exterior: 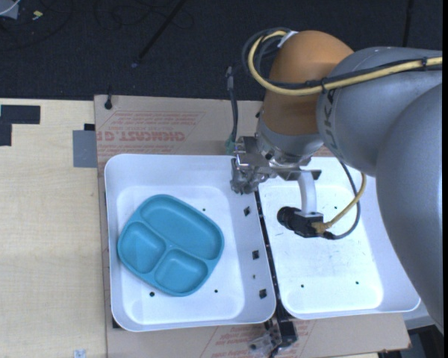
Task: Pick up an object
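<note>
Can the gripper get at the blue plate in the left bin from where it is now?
Probably yes. The blue plate lies flat in the left bin with nothing on it, and the gripper sits at that bin's right rim. Its low profile may make grasping hard.

- Bench [37, 222]: bears a flat board [164, 125]; both bins sit on the board, which runs past them at 12 and 6 o'clock.
- Left bin [127, 177]: at 9 o'clock of the right bin [343, 289], walls meeting along one shared divide.
- Compartment plate [170, 243]: lies flat in the left bin, toward 8 o'clock of its middle.
- Gripper [243, 174]: over the divide's 12 o'clock end, at 2 o'clock of the plate, apart from it.
- Arm [388, 125]: enters from 3 o'clock, above the right bin.
</note>
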Available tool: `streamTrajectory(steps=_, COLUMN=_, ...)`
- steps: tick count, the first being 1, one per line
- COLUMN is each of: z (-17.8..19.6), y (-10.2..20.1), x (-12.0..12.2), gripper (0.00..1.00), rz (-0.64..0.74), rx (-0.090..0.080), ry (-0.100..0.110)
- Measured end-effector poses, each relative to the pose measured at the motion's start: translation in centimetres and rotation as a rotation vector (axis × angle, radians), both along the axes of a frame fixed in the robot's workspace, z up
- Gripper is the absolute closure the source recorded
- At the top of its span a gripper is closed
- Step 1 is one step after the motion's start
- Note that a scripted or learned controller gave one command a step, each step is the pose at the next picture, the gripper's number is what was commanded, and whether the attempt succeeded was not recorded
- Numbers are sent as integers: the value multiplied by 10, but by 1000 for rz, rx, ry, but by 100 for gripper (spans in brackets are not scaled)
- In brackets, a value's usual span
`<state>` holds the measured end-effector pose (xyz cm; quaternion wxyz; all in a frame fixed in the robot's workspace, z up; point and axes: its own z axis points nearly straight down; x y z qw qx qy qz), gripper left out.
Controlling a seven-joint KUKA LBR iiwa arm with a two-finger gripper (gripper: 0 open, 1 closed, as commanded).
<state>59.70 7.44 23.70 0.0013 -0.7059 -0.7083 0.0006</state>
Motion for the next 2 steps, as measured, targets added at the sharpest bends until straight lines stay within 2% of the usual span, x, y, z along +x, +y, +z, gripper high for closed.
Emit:
streamTrajectory(steps=1, z=-9, y=8, x=7, gripper=100, rz=-3, rx=-2, ry=0)
streamTrajectory(steps=2, z=-15, y=-8, x=5, gripper=100, rz=-5, rx=-3, ry=2)
